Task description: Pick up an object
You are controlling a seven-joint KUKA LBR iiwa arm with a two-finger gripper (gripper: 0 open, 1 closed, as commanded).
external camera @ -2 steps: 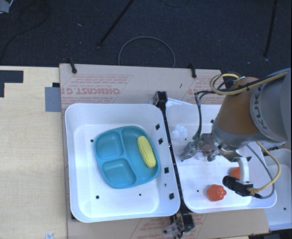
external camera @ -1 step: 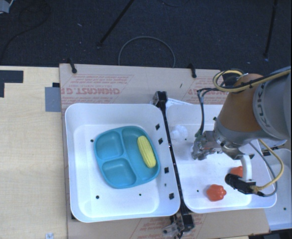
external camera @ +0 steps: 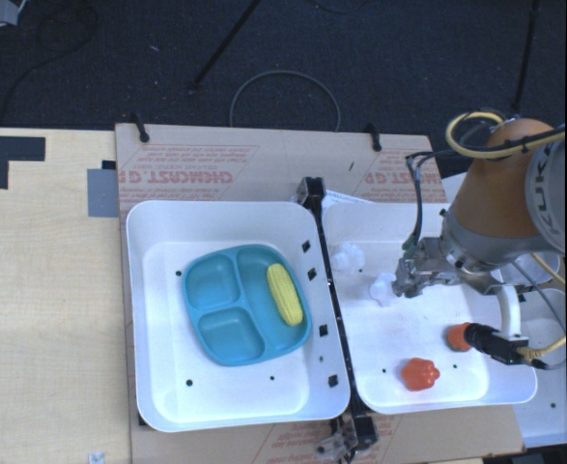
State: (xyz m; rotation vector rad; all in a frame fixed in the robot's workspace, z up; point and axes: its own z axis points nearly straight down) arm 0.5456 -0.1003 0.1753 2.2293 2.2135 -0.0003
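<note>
You have the arm [external camera: 500, 196] reaching in from the right, over the right bin [external camera: 380, 341]. Its tool [external camera: 406, 283] sits low over the middle of that bin, towards the far side. From this angle you cannot tell whether the tool is apart or together, and nothing can be seen clamped in it.

The nearest thing for you to pick is a small white crumpled lump [external camera: 383, 289]. It lies just left of the tool, so close that you cannot tell whether the two are touching. A second white lump [external camera: 347, 256] lies further left and a little farther back, close to the wall between the two bins.

On the near side of the right bin an orange pepper [external camera: 419, 374] rests on the floor, well apart from the tool. A smaller orange-red piece [external camera: 457, 337] lies to the right of it and slightly farther back.

The left bin [external camera: 157, 356] holds a blue divided tray [external camera: 230, 332], set at a slight tilt to the bin walls. A yellow corn cob [external camera: 284, 293] lies in its long right-hand compartment. Both bins stand side by side on the bench [external camera: 51, 307].
</note>
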